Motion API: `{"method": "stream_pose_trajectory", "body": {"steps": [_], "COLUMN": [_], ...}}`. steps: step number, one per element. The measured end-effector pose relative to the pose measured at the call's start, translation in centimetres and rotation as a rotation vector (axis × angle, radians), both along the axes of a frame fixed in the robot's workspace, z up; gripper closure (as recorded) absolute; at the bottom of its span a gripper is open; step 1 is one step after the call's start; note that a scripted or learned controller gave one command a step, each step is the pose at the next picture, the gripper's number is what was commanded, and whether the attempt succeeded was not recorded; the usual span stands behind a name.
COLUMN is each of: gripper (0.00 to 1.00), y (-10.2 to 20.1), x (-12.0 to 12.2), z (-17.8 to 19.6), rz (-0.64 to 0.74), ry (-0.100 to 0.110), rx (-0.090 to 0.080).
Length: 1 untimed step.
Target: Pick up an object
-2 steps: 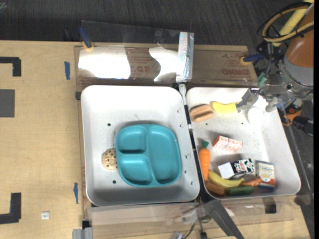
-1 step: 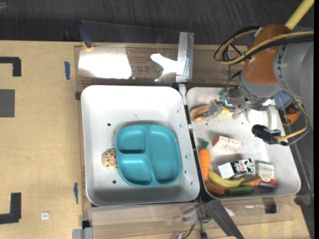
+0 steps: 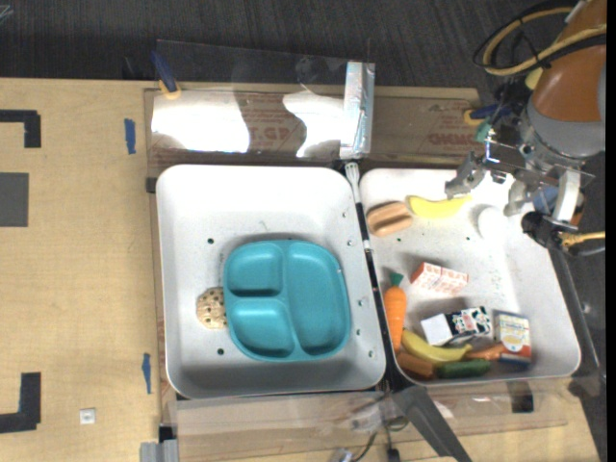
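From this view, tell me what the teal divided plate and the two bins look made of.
Teal divided plate: likely moulded plastic, with a smooth, even colour and soft sheen on its rounded compartment ridges. Left bin and right bin: probably thin formed white plastic, semi-matte, with rounded corners; metal can't be ruled out.

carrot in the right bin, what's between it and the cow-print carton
In the camera view, a small white block lies between the carrot and the cow-print carton, resting above a yellow banana.

A tan worktop (image 3: 77, 258) with black corner marks and blue tape strips lies under bright glare; dark carpeted floor (image 3: 241, 8) runs along the top.
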<state>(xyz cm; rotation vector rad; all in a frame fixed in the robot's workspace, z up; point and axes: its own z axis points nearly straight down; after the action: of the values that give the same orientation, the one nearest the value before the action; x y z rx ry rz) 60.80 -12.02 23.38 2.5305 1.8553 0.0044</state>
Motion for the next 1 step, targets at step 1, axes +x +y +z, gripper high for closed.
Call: {"method": "stream_pose_trajectory", "body": {"steps": [1], "gripper": [0.00], "y": [1.55], "x": [5.63], "z": [-11.48], "rz": [-0.056], "ry": [0.013], "rx": [0.002]}}
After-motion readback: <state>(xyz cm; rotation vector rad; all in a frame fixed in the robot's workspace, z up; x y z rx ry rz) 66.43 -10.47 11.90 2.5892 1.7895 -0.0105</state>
